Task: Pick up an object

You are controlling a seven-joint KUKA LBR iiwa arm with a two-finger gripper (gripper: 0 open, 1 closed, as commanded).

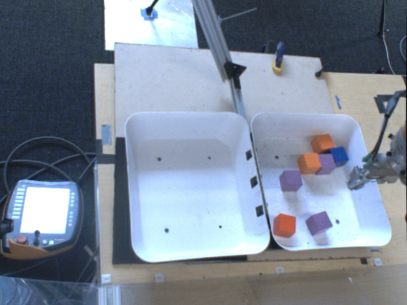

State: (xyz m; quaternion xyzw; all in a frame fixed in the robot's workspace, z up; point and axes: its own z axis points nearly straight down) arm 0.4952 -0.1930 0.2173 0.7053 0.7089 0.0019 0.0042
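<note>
Blue cube (339, 155) lies just up-left of the end effector (356, 180) at the right bin's (375, 234) rim; its opening I cannot tell.

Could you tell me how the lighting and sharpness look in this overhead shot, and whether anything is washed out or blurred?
In the camera view, lighting is bright and even; the left bin floor is nearly washed out to white, and the pendant screen is blown out by glare. The cubes cast only soft, faint shadows, e.g. the purple cube. The hand at the right bin's edge looks soft and slightly blurred.
</note>
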